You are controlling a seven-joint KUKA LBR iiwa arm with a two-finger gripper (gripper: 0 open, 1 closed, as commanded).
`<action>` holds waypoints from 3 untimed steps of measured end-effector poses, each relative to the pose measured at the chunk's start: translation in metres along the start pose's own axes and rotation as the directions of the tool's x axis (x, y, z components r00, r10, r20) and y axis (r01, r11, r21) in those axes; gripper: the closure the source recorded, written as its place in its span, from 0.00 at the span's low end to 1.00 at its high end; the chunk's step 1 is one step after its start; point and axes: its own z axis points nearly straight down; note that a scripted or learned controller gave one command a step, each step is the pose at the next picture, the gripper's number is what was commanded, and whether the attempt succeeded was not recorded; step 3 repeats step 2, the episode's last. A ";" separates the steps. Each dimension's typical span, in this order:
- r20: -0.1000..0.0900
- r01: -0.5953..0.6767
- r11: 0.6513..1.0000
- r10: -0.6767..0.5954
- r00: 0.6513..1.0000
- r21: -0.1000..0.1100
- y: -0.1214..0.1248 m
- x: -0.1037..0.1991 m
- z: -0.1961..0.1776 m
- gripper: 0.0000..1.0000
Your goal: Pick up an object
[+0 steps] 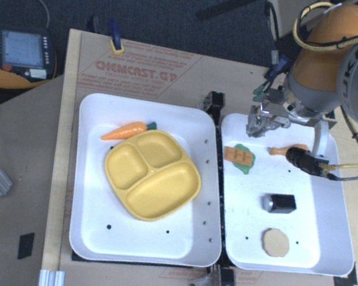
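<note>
My gripper point(259, 128) hangs over the far left corner of the right bin point(334, 229), just above the bin floor. Close in front of it lies a flat orange waffle-like piece on a green bit point(238, 157), apart from the gripper. Further toward the front lie a black block with a silver end point(280, 203) and a round tan disc point(276, 243). A small orange piece point(277, 151) lies to the right of the gripper. I see nothing held in the gripper.
The left bin point(85, 177) holds a yellow divided plate point(152, 174) and an orange carrot point(124, 131) behind it. A black clamp point(214, 102) sits at the far end of the ridge between the bins. The arm's orange band point(327, 51) looms over the right bin's far edge.
</note>
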 end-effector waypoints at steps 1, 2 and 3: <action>0.000 0.000 1.000 0.000 1.000 -0.004 -0.007 0.059 -0.016 1.00; 0.001 -0.001 1.000 0.001 1.000 0.001 -0.022 0.107 -0.012 1.00; 0.001 -0.001 1.000 0.001 1.000 0.001 -0.022 0.107 -0.012 1.00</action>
